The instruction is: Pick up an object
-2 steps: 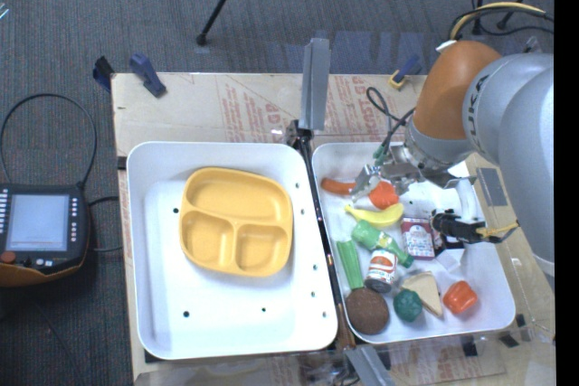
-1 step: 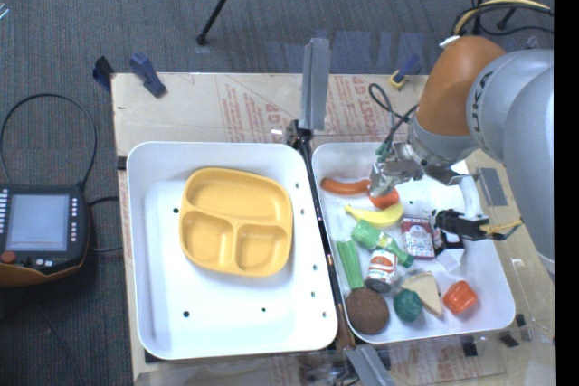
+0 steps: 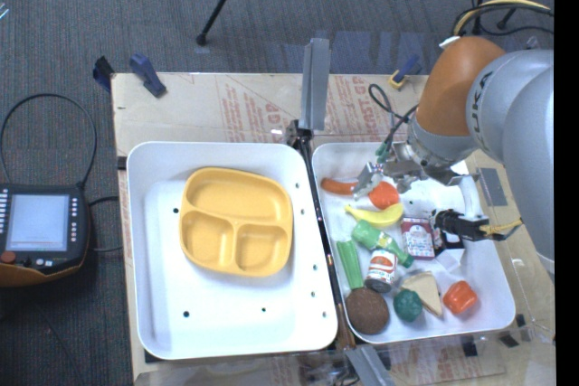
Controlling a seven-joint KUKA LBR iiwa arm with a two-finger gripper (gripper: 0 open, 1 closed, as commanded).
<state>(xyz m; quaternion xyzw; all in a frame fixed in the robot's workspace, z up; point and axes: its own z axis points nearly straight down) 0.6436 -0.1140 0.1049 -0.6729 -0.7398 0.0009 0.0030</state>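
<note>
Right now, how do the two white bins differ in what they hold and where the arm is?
The left bin holds one thing, a yellow divided plate, lying flat with bare floor around it; the right bin is crowded with many small toy foods, among them a banana and a sausage. The gripper is over the right bin's far end, while nothing hangs over the left bin. Both are shallow, white and side by side.

claw [image 3: 380, 179] low in right bin [image 3: 496, 280] | seemingly touching orange toy [image 3: 384, 195] | yellow tray [image 3: 237, 220] in left bin [image 3: 163, 303]
</note>
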